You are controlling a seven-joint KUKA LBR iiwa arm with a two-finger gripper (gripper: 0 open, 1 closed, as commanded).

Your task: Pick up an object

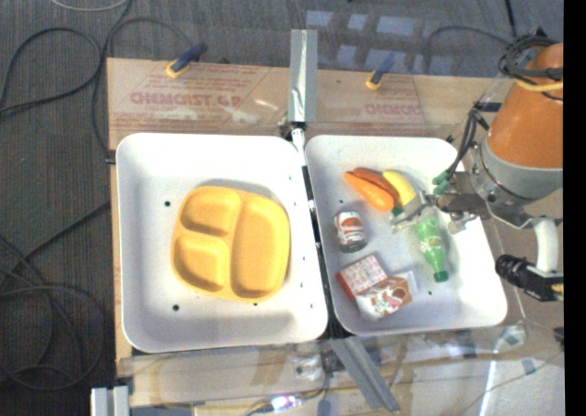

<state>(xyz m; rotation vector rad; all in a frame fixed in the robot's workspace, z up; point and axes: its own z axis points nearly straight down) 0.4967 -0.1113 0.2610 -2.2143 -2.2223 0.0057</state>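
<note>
Hovering at green bottle (432, 246) in right bin (476, 309), beside banana (399, 186) and carrot (368, 188); gripper (423, 208) state impossible to tell. Could nudge crowded neighbours (tight spacing), slipping off rounded plastic.

The board (192, 98) behind the bins bears faint red lettering reading "CHEMCAST GP".

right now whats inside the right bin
The right bin holds a carrot, a banana, a small can, a green bottle and a red-and-white packet. The gripper covers the bottle's upper end.
</note>
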